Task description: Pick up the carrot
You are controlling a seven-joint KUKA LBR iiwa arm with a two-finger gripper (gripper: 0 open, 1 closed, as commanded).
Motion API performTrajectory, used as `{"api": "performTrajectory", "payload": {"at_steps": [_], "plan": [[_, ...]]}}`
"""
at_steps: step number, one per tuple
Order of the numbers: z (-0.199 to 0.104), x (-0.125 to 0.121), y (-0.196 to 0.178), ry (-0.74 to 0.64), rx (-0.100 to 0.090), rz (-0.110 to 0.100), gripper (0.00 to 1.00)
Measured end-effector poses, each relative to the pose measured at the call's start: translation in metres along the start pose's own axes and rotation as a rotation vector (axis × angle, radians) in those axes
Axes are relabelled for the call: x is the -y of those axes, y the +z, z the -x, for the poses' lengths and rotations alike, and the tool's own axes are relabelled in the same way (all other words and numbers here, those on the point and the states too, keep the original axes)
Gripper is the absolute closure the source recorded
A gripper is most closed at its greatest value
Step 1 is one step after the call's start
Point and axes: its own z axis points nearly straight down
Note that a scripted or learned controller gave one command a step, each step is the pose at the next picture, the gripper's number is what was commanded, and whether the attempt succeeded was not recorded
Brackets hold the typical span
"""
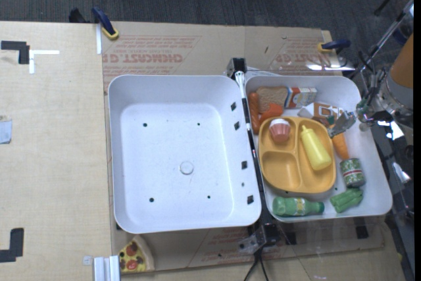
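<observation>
Near the table's front edge we see a pizza toy (133, 256). In the right bin (376, 207) lie a green bottle (297, 206), a can (352, 172) and a yellow tray (297, 156). The carrot (340, 143) lies just beside the tray's right rim. The pincer (343, 120) is touching its far end, fingers slightly apart, gripping nothing.

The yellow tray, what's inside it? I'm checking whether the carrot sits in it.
Inside the yellow tray lie a yellow bottle and a small pink cup. The carrot lies outside, by its right rim, near the claw. Whatever is beneath the tray is covered.
</observation>
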Motion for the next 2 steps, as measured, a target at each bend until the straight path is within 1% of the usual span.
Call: {"api": "performTrajectory", "payload": {"at_steps": [1, 2], "plan": [[-0.003, -0.029, 0.062, -0.010, -0.009, 0.004, 0.00], [0.002, -0.028, 0.048, -0.006, -0.001, 0.004, 1.00]]}}
